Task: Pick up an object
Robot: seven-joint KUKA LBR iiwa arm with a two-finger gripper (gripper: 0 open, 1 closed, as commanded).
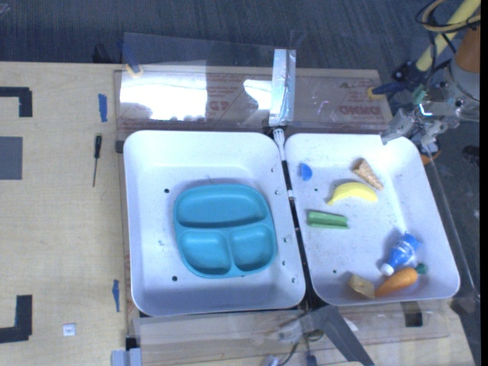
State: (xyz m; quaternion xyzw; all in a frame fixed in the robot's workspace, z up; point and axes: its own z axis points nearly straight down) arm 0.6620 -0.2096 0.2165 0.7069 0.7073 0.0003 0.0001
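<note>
The right bin (435,204) holds several small objects. A yellow banana (353,194) lies near its middle, with a green pickle-shaped piece (327,219) just below it. At the back are a small blue piece (305,172) and a tan wedge (367,173). At the front right lie a blue and white bottle (400,253), an orange carrot (397,281) and a tan bread-like chunk (361,285). My gripper (418,124) hangs over the bin's far right corner, above and apart from all the objects, with nothing seen in it.
The left bin (145,204) bears a blue divided plate (223,229). A clear panel with a metal post (282,86) stands behind both bins. Cables and a yellow hose (450,17) crowd the top right by the arm. The wooden bench (53,204) stretches to the left.
</note>
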